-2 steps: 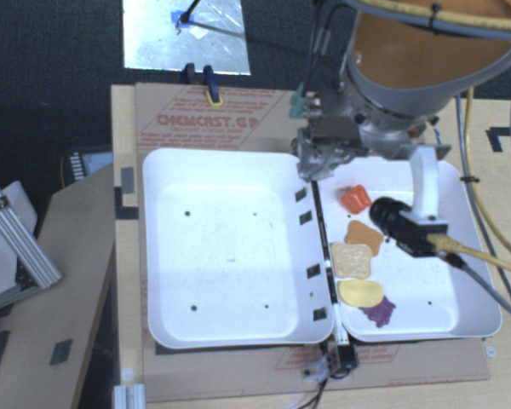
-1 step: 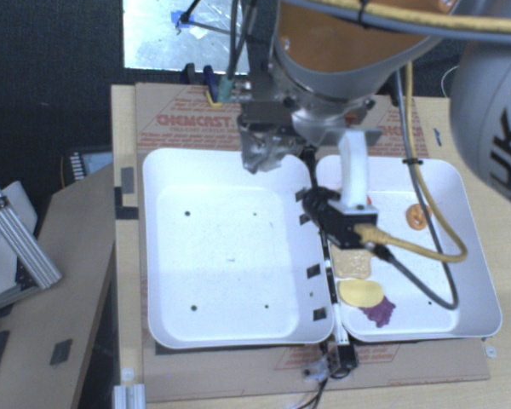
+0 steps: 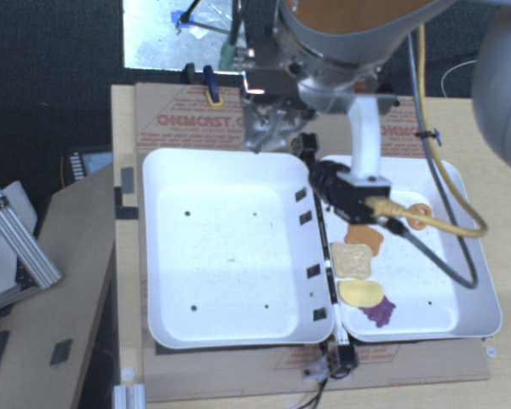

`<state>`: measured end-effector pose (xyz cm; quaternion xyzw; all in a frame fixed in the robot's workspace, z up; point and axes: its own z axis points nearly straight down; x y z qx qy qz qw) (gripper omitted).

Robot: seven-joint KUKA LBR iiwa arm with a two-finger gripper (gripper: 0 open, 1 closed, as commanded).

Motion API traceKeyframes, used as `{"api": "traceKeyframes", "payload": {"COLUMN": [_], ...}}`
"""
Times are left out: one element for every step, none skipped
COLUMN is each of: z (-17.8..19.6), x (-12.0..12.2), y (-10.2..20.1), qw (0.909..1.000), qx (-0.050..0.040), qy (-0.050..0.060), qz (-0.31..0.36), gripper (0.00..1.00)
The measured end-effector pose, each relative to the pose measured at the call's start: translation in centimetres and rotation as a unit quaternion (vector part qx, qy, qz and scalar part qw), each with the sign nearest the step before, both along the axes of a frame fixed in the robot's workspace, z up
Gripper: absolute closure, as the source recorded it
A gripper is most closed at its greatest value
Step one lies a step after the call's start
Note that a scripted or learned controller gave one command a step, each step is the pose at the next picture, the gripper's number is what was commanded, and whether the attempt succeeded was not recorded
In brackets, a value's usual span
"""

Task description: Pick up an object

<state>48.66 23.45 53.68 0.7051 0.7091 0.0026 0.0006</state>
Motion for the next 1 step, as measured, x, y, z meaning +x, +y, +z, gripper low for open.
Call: {"api": "traceKeyframes", "payload": {"z": [-0.17], "x": [-0.03], "y": [-0.01], "qw": [1.0000], "qx": [-0.0006], "qy": [0.001], "qz": [0.000], "gripper": [0.00]}}
